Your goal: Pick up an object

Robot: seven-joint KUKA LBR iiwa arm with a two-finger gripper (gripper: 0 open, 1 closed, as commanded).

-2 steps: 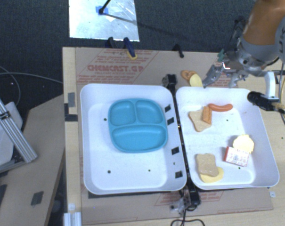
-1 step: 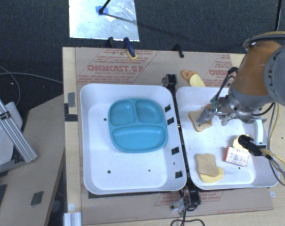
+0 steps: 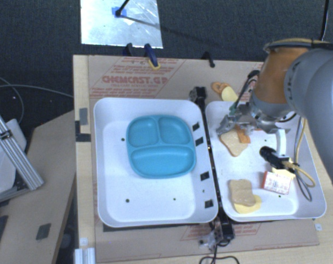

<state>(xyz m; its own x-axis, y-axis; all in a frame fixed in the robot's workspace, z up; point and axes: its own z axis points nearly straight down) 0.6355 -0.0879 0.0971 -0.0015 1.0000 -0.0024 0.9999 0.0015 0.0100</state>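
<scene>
My gripper (image 3: 230, 125) is low over the back left part of the right bin (image 3: 306, 205). Just below its tip lie a tan bread-like slice (image 3: 231, 143) and a small orange piece (image 3: 244, 136); whether it touches them is unclear. Nothing shows as held. A second tan slice (image 3: 241, 190) rests on a yellow piece (image 3: 249, 205) at the bin's front. A small red and white box (image 3: 277, 181) lies toward the front right.
The left bin (image 3: 108, 202) holds a blue divided plate (image 3: 159, 146). A yellow and orange toy (image 3: 224, 91) lies just behind the right bin's back rim. The arm covers the right bin's back right part.
</scene>
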